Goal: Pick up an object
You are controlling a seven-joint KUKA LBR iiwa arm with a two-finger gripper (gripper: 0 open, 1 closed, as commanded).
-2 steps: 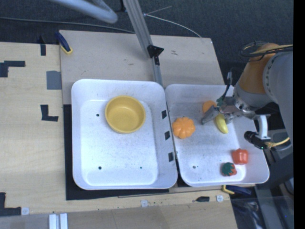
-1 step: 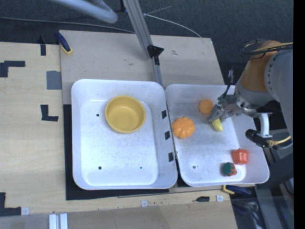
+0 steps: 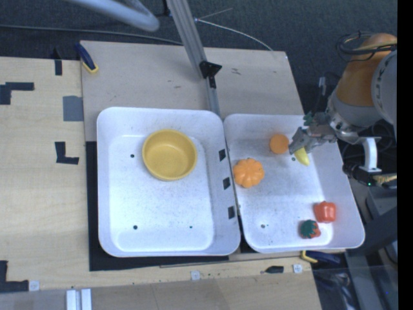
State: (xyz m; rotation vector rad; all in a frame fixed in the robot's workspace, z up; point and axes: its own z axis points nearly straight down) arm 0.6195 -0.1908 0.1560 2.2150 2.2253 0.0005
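1. Arm (image 3: 364, 86): cut off by right edge.
2. Yellow object (image 3: 302, 158) under gripper (image 3: 298, 148): partly covered, kind indeterminable.
3. Green-and-red object (image 3: 310, 228): too small to identify.
4. Yellow clip (image 3: 311, 257): part hidden beneath right bin (image 3: 258, 234).

2 white bins (image 3: 116, 173), 1 yellow bowl (image 3: 169, 154), 5 small toy foods (image 3: 248, 172).

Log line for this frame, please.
end effector: low in right bin | beside: orange ball, yellow piece | grasp: unconfirmed | left bin: yellow bowl
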